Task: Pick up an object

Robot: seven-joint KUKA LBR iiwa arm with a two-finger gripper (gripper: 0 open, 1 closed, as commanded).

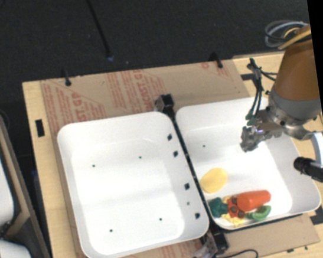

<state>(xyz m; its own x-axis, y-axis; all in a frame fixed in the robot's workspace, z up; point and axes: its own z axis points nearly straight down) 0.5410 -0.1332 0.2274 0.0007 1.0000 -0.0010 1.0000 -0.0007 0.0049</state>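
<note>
In the right bin (284,156) the hand (250,139) hangs over bare floor, far of the toys; I cannot tell its state. A yellow lump (214,179) and orange-red carrot (254,199) crowd the near corner, likely awkward to reach.

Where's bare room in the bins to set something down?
The left bin has bare floor wall to wall. In the right bin, the far half is free between the divider and the hand. It is crowded at the near edge: the yellow piece, the orange-red piece and the green bits cluster there.
</note>
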